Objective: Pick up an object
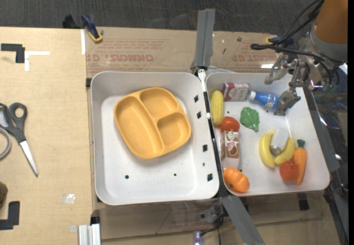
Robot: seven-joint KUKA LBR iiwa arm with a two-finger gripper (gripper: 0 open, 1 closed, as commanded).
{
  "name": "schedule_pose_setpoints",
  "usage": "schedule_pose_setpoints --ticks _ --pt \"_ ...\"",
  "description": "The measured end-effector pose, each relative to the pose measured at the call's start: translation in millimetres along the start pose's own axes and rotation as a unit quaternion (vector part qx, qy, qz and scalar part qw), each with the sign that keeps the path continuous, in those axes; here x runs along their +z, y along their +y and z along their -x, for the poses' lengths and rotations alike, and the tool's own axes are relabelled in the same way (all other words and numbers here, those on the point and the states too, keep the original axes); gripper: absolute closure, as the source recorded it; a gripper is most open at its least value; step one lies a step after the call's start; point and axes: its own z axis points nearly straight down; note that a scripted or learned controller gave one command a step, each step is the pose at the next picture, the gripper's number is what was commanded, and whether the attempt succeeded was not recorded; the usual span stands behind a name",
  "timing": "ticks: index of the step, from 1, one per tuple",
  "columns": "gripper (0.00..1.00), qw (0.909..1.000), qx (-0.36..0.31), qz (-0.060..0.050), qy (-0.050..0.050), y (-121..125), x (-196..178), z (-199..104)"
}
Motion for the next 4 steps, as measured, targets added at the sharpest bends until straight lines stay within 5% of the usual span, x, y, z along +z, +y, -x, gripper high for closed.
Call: schedule_pose_setpoints --ticks 1,2,3,4 --pt "0.0 0.9994 -0.034 0.0 0.0 -20.0 102.3 -19.9" --pt "0.0 1.0 0.009 0.0 0.0 -19.4 178.5 -80.5" --pt "1.0 1.0 0.008 -0.001 -0.002 -18.3 168.7 -78.5" --pt "0.0 1.0 0.008 -0.001 -0.002 -18.3 168.7 -78.5"
